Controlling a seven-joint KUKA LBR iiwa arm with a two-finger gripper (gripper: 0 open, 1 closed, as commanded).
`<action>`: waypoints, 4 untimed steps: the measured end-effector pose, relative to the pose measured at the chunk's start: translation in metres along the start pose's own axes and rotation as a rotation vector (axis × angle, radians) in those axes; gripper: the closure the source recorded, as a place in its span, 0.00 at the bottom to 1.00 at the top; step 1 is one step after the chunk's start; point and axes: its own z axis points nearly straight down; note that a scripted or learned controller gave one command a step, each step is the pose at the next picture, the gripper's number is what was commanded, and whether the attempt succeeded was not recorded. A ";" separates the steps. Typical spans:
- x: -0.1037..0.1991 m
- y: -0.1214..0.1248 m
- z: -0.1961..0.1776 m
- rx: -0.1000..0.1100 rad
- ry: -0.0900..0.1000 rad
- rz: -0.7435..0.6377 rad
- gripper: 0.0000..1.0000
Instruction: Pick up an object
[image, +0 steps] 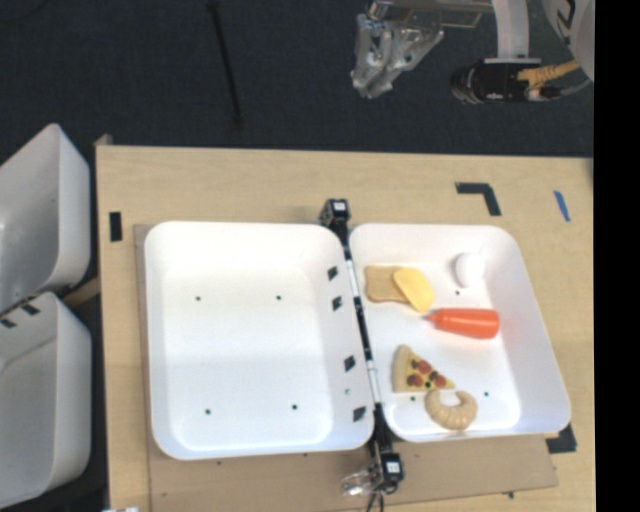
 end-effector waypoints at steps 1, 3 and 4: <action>0.096 -0.051 -0.001 0.002 0.003 -0.006 1.00; 0.052 -0.104 0.044 0.007 -0.003 0.012 1.00; 0.126 -0.121 0.001 -0.002 0.003 -0.002 1.00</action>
